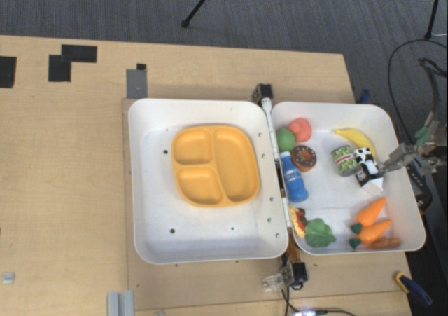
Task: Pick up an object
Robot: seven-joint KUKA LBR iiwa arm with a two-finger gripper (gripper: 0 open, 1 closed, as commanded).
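The right bin [392,122] holds several small toys. A yellow banana [355,138] lies at the back right, with a green can [344,160] and a black-and-white toy [367,165] just in front of it. A red piece [301,128], a green ball [285,139], a brown donut [304,158] and a blue bottle [294,182] sit along the bin's left side. Two orange carrots [372,221] lie at the front right. A green leafy toy [320,232] rests at the front left.
The left bin [150,188] carries a yellow divided plate [213,165] in its middle. Dark cables and a metal fixture [420,150] hang just past the right bin's right wall. Black markers sit on the wooden bench [63,167] at the far left.
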